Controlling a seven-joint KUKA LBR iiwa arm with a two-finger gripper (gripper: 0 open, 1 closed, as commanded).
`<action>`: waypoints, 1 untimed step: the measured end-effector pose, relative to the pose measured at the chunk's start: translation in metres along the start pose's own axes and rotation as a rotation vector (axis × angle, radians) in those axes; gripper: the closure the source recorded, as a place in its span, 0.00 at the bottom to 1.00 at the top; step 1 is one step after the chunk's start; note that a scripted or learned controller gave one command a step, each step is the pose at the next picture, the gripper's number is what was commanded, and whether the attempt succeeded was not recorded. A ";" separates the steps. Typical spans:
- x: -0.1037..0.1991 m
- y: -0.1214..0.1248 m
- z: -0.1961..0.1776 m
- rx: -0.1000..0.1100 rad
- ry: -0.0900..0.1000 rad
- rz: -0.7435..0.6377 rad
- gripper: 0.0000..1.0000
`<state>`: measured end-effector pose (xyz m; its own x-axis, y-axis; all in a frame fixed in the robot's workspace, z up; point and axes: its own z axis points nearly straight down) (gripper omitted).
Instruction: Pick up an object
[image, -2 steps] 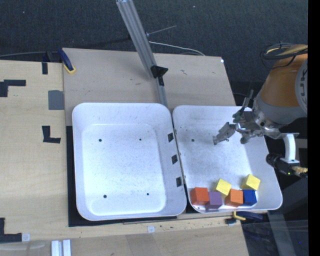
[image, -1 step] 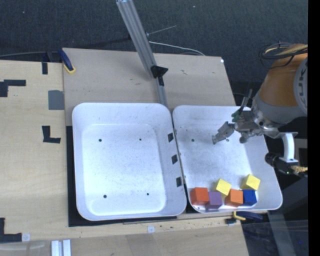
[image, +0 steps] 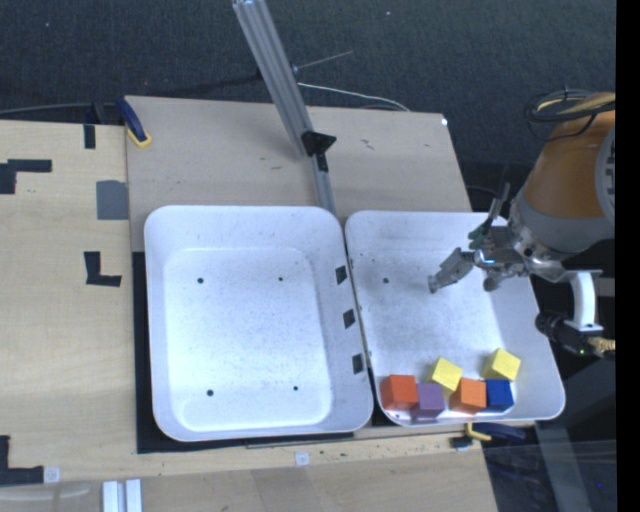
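Blocks (image: 450, 388): small, light, stiff cubes – best pinched across flat opposite sides.
Hand (image: 463, 272): cannot tell whether wide or narrow – above right bin (image: 420, 250).

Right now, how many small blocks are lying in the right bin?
6, all clustered at the bin's near edge: orange block, purple block, yellow block, second orange block, blue block, second yellow block. More might sit hidden behind them.

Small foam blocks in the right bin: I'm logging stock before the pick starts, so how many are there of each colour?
Orange foam blocks: 2
Yellow foam blocks: 2
Purple foam block: 1
Blue foam block: 1
Total: 6, all along the near edge of the right white bin.
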<state>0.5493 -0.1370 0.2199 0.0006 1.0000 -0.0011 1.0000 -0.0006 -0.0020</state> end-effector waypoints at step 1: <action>0.022 -0.005 -0.014 -0.002 0.002 -0.003 0.00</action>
<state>0.5445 -0.1151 0.2343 -0.0029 1.0000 0.0009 1.0000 0.0029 0.0003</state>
